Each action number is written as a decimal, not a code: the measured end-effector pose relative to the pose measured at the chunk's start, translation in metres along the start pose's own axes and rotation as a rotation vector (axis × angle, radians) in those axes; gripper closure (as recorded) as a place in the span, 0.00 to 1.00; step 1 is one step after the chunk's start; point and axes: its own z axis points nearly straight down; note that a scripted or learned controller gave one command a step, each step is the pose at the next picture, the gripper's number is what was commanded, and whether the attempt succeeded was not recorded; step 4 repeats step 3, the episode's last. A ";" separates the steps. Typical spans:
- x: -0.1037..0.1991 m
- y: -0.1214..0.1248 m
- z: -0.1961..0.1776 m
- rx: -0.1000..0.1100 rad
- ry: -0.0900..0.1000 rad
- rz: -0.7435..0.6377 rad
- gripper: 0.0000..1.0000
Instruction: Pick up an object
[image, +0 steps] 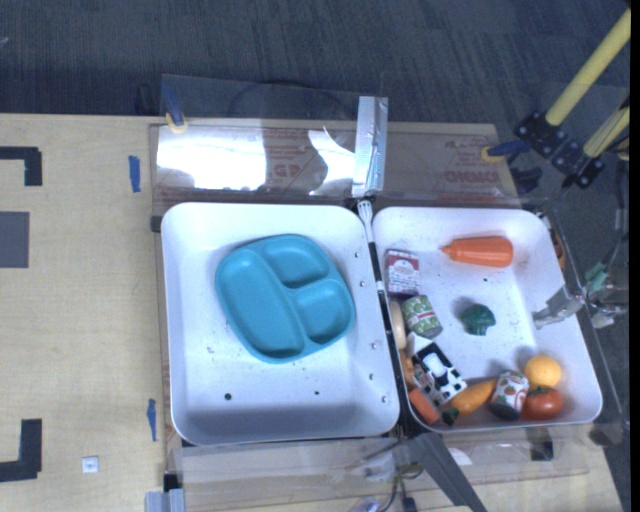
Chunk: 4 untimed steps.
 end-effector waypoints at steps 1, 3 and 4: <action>0.052 0.088 0.142 0.007 0.002 -0.046 0.00; -0.011 0.122 0.007 -0.014 -0.007 0.003 1.00; -0.011 0.122 0.007 -0.014 -0.007 0.003 1.00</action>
